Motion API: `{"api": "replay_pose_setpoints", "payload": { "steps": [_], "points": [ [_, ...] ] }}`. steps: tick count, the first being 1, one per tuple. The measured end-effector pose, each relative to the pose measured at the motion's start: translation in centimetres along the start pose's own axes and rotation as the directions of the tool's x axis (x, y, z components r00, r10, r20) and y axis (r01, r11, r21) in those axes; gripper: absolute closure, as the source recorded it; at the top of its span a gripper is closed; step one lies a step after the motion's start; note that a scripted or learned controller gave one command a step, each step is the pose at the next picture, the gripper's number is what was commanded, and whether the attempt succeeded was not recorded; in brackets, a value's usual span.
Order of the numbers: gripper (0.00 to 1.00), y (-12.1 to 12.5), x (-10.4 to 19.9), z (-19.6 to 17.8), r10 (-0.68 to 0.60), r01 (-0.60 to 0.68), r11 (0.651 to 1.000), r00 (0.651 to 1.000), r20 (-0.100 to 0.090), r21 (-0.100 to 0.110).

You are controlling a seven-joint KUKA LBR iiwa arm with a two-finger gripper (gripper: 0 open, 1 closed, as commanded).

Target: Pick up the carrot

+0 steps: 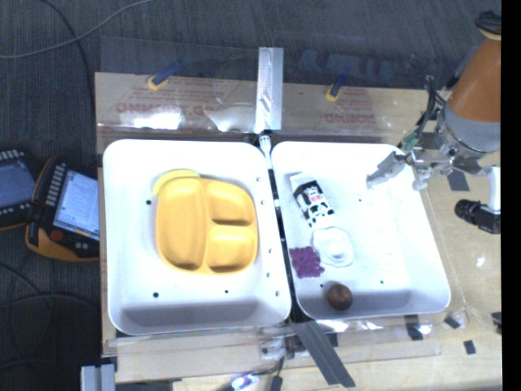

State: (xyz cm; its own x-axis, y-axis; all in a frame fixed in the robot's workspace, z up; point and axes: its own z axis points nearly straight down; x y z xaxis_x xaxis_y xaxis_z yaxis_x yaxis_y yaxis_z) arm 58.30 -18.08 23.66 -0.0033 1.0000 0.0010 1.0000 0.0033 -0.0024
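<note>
My gripper (400, 176) hangs over the far right part of the right bin (407, 251). It is open, with one grey finger (381, 173) pointing left and nothing between the two. The arm, with its orange band (482, 80), comes in from the upper right. In the right bin lie a black-and-white cow-patterned item (313, 200), a clear white cup (334, 245), a purple bunch of grapes (305, 261) and a brown round item (339, 296). All of these lie left of and nearer than the gripper.
The left bin (130, 283) holds a yellow divided plate (205, 222). A metal divider strip (269, 88) stands behind the seam between the bins. A handheld controller (61, 210) lies off the bench at the left.
</note>
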Motion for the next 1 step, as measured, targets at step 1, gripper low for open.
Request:
{"api": "replay_pose_setpoints", "payload": {
  "steps": [1],
  "points": [
    [0.00,-4.69,6.28,13.10,0.080,-0.080,0.997,0.997,-0.001,0.002]
  ]
}}
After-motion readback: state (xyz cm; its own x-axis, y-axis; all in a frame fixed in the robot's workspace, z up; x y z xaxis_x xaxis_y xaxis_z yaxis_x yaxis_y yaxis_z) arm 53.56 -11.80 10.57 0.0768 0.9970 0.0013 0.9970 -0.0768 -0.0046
